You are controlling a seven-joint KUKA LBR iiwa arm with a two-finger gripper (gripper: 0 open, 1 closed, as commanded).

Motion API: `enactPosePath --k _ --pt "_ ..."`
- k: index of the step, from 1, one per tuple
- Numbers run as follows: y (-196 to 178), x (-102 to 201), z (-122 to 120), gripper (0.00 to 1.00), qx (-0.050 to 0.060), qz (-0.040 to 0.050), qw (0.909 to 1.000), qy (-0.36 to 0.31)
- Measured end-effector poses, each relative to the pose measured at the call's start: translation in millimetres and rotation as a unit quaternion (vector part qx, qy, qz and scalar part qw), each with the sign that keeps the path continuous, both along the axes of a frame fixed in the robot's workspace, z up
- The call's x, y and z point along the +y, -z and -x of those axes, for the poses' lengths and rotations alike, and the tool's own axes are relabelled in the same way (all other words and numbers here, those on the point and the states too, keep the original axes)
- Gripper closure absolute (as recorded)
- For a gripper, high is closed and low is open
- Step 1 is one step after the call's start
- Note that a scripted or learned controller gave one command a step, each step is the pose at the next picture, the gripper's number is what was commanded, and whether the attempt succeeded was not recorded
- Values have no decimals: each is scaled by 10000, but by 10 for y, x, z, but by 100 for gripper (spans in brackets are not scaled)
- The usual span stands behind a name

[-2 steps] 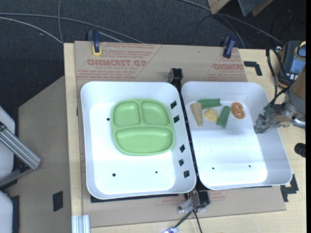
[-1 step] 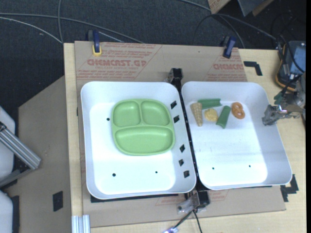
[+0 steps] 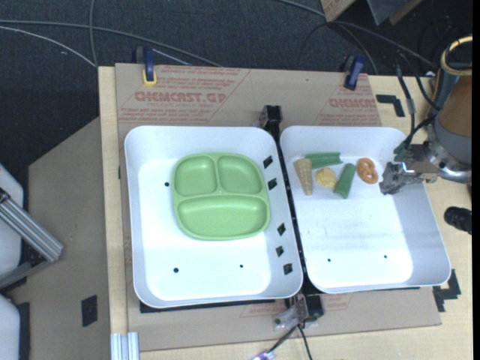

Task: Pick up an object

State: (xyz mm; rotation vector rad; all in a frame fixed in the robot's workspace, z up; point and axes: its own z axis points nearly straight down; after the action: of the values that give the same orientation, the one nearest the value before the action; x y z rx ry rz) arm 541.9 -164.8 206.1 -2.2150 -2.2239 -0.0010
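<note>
Dark floor surrounds the table; in the right-hand white bin (image 3: 420,253), the small orange pretzel-shaped toy (image 3: 367,170) lies just left of the gripper (image 3: 391,183).

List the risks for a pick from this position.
1. The toy foods are bunched: the yellow piece sits between the cone and a green stick, so fingers may nudge neighbours.
2. The gripper is low beside the pretzel, near the bin's right wall, and could clip either.
</note>
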Motion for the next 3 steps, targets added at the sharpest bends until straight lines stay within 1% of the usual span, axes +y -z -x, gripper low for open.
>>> enactPosePath --k 1,3 --pt "39 577 -124 100 1 -1 10000 -9" --pt "-49 1457 -265 100 -12 5 10000 -4"
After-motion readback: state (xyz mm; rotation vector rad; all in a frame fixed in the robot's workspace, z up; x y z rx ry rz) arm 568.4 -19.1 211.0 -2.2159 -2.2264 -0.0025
